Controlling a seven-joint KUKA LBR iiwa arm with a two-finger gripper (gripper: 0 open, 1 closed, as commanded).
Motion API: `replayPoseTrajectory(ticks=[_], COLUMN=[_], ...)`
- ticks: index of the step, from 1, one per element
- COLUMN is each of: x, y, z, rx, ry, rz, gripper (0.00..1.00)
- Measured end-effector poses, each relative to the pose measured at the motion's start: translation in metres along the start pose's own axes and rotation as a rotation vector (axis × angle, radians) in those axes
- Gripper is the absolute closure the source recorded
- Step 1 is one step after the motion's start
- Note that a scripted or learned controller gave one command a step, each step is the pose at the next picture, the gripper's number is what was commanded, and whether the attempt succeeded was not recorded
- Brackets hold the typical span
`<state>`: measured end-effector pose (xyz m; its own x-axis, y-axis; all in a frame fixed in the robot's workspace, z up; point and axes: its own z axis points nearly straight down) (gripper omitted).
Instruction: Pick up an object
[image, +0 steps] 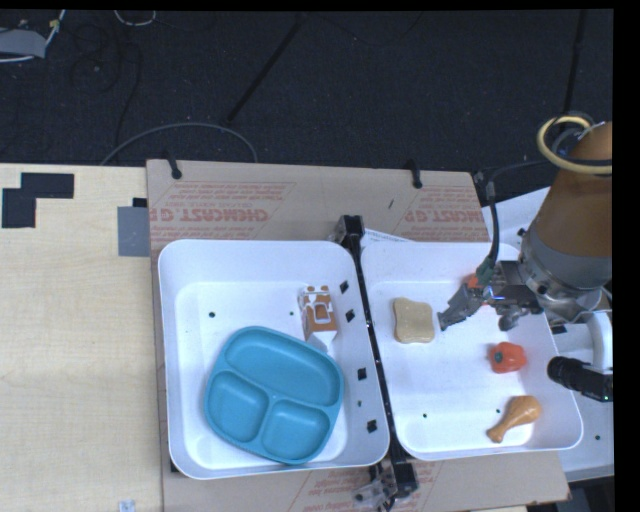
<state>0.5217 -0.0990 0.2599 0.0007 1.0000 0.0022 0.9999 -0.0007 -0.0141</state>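
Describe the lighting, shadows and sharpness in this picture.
Camera view: bright, even light on both white bins; the floor at the top stays dark. Soft shadows only, one under the blue tray. The arm's orange band looks blurred and the gripper is soft. Small items such as the red pepper and the drumstick lack fine detail.

The claw (487, 303) hangs over the right white bin (440, 440), just right of a flat tan bread-like piece (412, 321). A small red pepper-shaped toy (508, 357) and a tan drumstick-shaped toy (515, 417) lie nearer. The left bin (190, 275) holds a blue three-compartment plastic tray (272, 394) and a small orange-and-white block (319, 311) beyond it.
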Motion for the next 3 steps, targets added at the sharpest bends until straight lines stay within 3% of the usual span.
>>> replayPoseTrajectory(ticks=[1,3], x=[0.000,0.006], y=[0.002,0.010], z=[-0.005,0.118], rx=[-0.010,-0.005], ry=[-0.001,0.000], rz=[-0.001,-0.001], gripper=[0.00,0.00])
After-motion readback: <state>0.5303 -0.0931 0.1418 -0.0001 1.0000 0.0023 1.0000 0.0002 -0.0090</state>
